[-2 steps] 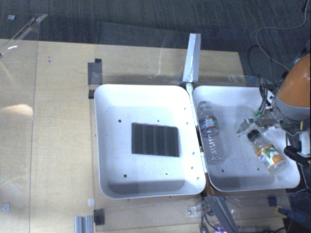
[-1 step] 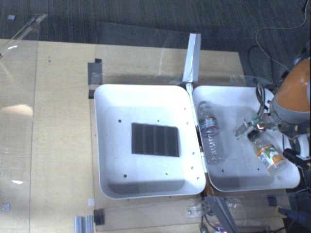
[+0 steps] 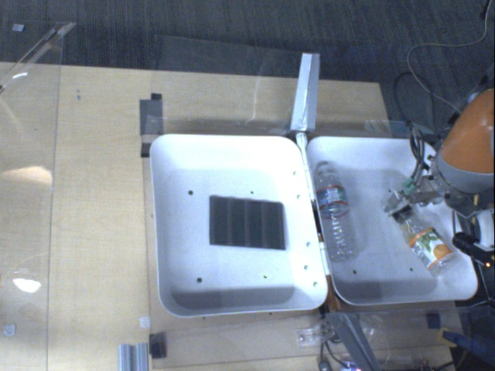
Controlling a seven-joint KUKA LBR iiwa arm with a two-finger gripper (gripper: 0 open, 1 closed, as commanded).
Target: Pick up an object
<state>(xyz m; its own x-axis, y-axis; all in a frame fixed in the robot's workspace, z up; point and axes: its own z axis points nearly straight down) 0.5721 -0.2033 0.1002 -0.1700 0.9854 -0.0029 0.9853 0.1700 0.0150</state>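
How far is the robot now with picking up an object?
Nothing looks lifted yet. The gripper is down in the right bin, at the cap end of the small orange bottle. The clear water bottle lies untouched. Gripping and raising are left.

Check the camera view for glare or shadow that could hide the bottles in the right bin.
Camera view: soft and slightly blurred. Clear water bottle washes out against the right bin; small bottle shows better beside the gripper. Shadow darkens both bins' near walls.

Right of frame: gripper (image 3: 402, 205) low in right bin (image 3: 371, 157), just beside small orange-labelled bottle (image 3: 428, 246) | clear bottle (image 3: 334, 211) along bin's left wall | dark ridged block (image 3: 247, 222) centred in left bin (image 3: 178, 168)
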